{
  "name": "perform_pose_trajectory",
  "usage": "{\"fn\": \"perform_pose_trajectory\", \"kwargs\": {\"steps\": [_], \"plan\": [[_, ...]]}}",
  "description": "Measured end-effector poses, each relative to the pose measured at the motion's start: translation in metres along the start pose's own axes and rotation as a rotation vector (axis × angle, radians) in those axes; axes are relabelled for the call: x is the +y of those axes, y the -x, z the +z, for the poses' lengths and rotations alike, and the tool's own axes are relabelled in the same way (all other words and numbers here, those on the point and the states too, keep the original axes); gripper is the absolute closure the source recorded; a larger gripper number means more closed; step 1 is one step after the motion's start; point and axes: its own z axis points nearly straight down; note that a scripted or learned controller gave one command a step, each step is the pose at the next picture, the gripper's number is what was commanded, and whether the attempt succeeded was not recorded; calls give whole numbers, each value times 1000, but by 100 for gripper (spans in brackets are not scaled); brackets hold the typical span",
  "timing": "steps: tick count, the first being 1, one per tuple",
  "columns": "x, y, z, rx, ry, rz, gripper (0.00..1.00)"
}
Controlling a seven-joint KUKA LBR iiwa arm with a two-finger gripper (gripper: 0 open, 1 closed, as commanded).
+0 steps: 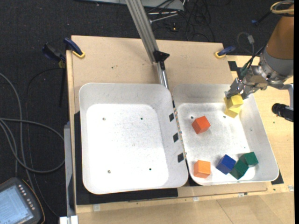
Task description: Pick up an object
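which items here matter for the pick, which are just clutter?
In play:
- claw, at the yellow plastic cube
- right white bin

Lying about:
- two orange cubes
- blue cube
- two green cubes
- left white bin
- clamps at bench corners

Bright even overhead light, soft shadows, slight graininess.
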Motion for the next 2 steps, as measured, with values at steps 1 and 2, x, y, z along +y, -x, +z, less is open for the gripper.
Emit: {"fn": "perform_pose_trajectory", "kwargs": {"steps": [1,2], "plan": [[1,0,-30,1,-1,0,100],[-1,-54,-36,4,-6,-6,100]]}}
